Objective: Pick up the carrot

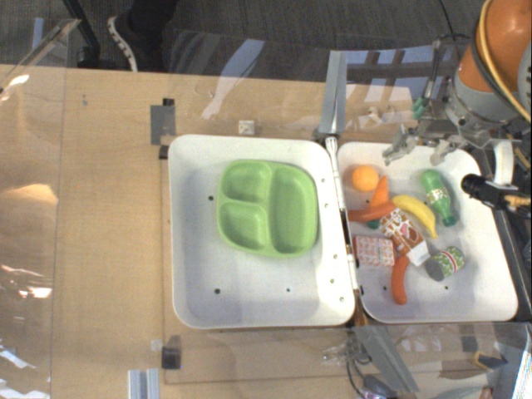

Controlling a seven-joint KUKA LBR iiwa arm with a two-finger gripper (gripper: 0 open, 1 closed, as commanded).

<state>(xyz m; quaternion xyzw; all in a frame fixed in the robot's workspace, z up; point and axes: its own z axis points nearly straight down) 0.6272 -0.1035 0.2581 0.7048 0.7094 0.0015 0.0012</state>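
One carrot [380, 192] apparently below the pincer [424, 142]

Premises: robotics laboratory. Evidence: pale wooden tabletop [83, 223] fitted with clear acrylic guard panels [33, 248], two shallow white plastic bins [249, 306] held by metal brackets, loose cabling, grey carpet floor [274, 7], bystander's black-and-white sneaker [123, 40].

— From where does the camera look?
— From above the bench [91, 223], fixed, tilted down at a slant, far enough back to take in both white bins [199, 298] and the floor beyond the far edge.
— And the arm [499, 48]?
— It enters from the right.
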